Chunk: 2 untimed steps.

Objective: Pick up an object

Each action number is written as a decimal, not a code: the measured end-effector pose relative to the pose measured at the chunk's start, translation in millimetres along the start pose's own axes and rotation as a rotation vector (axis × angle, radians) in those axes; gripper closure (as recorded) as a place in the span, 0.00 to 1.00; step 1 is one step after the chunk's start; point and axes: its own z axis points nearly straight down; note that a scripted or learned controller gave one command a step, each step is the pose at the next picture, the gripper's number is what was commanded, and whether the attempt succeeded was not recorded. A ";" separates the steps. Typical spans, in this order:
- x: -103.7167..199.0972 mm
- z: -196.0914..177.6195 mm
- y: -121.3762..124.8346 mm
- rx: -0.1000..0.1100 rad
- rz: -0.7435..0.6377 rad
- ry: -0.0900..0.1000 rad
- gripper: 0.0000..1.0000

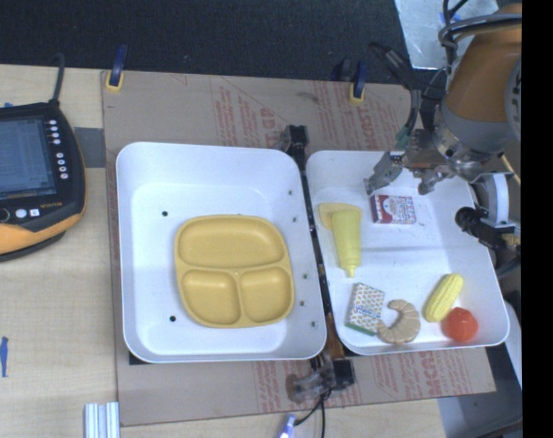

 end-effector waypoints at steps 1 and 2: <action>1.0 105.6 2.8 -0.016 0.000 0.002 0.00; -38.5 120.1 49.9 -0.006 0.000 -0.002 0.00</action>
